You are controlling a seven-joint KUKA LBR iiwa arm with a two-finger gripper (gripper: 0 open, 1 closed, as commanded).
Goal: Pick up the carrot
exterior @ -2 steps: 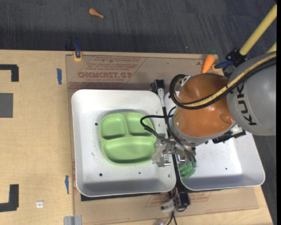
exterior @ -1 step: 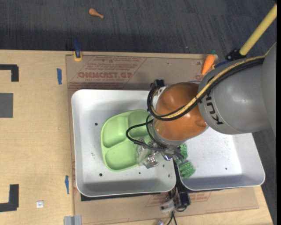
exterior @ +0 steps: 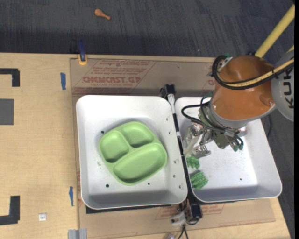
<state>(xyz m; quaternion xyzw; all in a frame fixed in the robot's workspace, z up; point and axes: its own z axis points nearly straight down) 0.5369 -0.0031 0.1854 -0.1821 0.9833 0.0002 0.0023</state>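
Frankly, doing this well means getting over the carrot (exterior: 102,14) first: it seems to be the orange scrap on the dark floor beyond the bench (exterior: 37,140), well apart from both bins. My gripper (exterior: 198,142) hangs low in the right bin (exterior: 252,172), near two green pieces (exterior: 198,179), wrist pointing down. I cannot tell how open it is or whether it holds anything.

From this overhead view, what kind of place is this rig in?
Probably a robotics lab test cell, not a kitchen. Two shallow white bins sit side by side on a bare wooden bench marked with blue tape, a green divided toy plate lies in the left one, and the KUKA arm hangs over the right.
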